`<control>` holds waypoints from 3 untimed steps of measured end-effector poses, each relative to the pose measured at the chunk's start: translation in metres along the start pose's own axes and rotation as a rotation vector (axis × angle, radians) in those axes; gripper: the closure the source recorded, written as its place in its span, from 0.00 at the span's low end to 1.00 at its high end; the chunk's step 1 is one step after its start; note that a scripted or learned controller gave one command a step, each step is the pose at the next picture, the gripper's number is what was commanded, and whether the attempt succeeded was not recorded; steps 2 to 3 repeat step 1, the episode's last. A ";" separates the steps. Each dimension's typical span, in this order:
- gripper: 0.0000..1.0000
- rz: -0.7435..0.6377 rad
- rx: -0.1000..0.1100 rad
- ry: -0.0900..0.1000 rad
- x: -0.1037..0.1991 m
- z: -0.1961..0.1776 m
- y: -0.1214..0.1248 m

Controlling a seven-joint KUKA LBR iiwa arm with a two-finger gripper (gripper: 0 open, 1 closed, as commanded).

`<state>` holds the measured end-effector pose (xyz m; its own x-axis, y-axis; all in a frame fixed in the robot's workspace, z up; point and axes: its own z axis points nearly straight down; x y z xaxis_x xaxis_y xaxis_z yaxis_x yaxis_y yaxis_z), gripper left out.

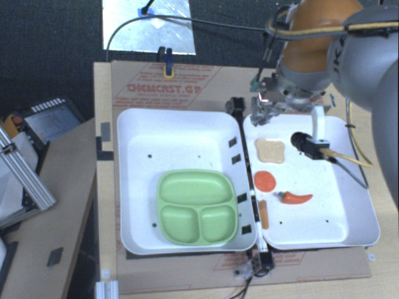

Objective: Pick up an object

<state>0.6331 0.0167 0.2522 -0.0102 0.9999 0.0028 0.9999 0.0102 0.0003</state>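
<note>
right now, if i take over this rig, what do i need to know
Claw: over the far left corner of the right bin, just above the pale bread slice.
In that bin, all lying on the floor: bread slice, red disc, orange-red pepper, brown stick by the left wall.
Left bin: green divided plate.
Done: nothing lifted.
Left: grasp one object and raise it.

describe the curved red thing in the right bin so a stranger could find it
In the right white bin, below the pale bread slice in the view, lies a small red pepper. Unlike the round red disc beside it, it is curved and tapers to a point.
</note>
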 end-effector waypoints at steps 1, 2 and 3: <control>1.00 0.001 0.000 0.000 0.058 0.017 0.002; 1.00 0.001 0.000 0.000 0.058 0.017 0.002; 1.00 0.001 0.000 0.000 0.058 0.017 0.002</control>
